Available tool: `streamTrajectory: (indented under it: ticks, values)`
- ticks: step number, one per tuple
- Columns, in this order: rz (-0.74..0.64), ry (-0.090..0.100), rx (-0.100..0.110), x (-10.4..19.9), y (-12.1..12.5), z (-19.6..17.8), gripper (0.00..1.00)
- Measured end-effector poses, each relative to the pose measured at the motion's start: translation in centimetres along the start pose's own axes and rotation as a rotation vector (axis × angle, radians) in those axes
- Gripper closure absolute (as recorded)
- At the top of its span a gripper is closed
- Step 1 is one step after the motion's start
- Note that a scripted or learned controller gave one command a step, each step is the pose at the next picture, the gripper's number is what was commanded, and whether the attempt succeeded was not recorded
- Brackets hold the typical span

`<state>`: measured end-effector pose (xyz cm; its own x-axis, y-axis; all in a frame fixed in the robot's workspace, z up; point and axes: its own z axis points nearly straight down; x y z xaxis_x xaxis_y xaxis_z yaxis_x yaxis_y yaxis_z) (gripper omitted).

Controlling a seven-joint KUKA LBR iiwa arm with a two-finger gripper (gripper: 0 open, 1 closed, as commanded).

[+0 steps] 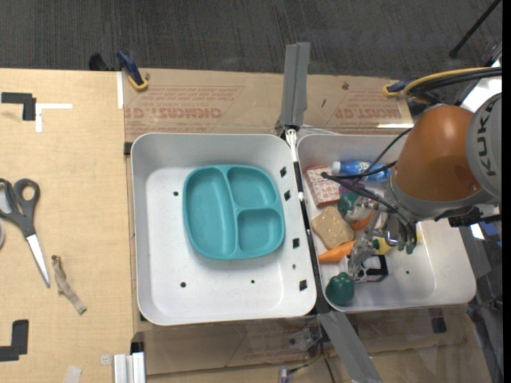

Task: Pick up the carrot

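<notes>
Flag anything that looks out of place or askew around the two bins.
A pair of scissors lies loose on the bench left of the left bin, with a small scrap beside it. In the bins nothing looks spilled; the teal divided plate sits slightly rotated.

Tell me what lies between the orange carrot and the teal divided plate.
In the camera view, between the orange carrot and the teal divided plate lie bare white bin floor and the bins' adjoining walls.

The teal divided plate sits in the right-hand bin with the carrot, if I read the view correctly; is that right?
Not quite. The camera view shows the teal divided plate in the left bin; the carrot lies in the right bin, beside the hand.
</notes>
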<state>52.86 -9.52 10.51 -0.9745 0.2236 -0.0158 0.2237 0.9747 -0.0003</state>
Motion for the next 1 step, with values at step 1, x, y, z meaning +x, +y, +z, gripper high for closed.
streamTrajectory:
  ticks: [1]
  values:
    - [-0.081,0.001,-0.002,-0.75,0.37,0.0,0.0]
